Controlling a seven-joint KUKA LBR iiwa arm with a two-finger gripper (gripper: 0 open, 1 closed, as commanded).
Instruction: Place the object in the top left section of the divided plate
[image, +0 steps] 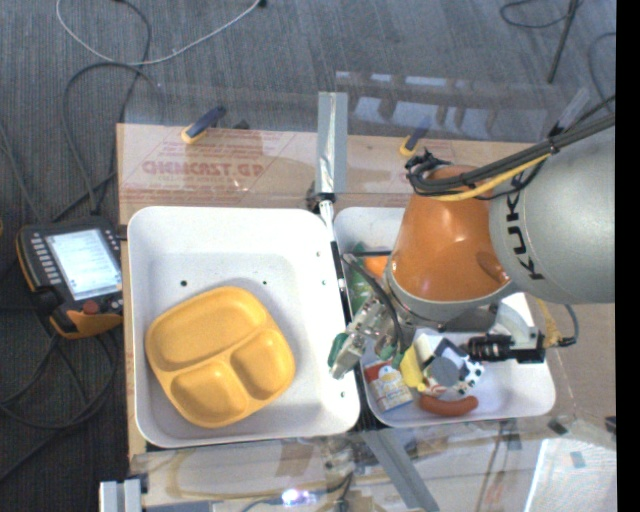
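Note:
The yellow divided plate (220, 355) lies in the left white bin (200, 235), tilted, with nothing in its three sections. My gripper (362, 338) hangs low over the left edge of the right bin (532, 392), close to the wall between the bins. The orange wrist (445, 250) hides most of that bin. Beside and under the gripper lies a pile of small objects: a red sausage (447, 404), a yellow piece (410, 370), a white and black piece (458, 368) and a red and white packet (386, 386). I cannot see any object held.
An orange item (372, 265) and a green item (362, 292) peek out from under the wrist. A teach pendant (75, 268) sits left of the bench. A metal post (330, 150) stands behind the bins. Cables trail over the arm (570, 215).

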